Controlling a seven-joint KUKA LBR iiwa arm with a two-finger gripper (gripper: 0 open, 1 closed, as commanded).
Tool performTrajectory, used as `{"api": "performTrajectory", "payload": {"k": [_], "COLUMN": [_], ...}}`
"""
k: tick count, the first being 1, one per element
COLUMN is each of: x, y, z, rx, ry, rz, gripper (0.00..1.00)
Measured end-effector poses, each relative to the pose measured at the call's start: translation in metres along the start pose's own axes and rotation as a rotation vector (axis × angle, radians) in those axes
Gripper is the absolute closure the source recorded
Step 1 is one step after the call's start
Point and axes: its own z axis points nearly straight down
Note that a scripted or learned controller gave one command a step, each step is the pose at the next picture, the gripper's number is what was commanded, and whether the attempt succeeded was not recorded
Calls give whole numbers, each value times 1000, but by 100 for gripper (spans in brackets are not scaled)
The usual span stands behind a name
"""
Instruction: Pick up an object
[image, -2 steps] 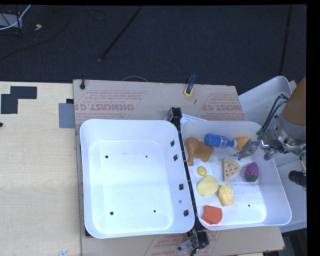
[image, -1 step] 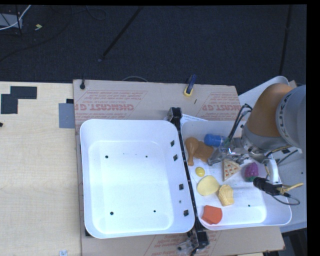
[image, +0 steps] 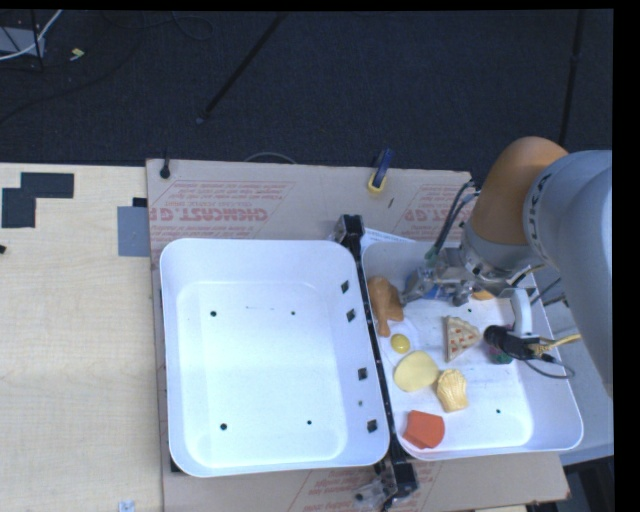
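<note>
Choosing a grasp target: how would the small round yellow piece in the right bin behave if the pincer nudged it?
The small round yellow piece looks smooth and ball-like, so it would probably roll. It seems light. The larger yellow piece beside it might stop it.

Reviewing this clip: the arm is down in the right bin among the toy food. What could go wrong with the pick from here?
1. The items lie crowded: the brown bread piece, small yellow ball, pale yellow round piece and pizza slice sit close together, so the gripper may nudge neighbours or catch two.
2. The bread piece lies against the bin's left wall, leaving little room on that side.
3. The gripper's cables hang near the items and could snag.
</note>
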Motion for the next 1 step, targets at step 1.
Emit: {"api": "performTrajectory", "payload": {"k": [1], "x": [22], "y": [3], "z": [0], "rx": [3], "ry": [-2], "rz": [3], "gripper": [0]}}
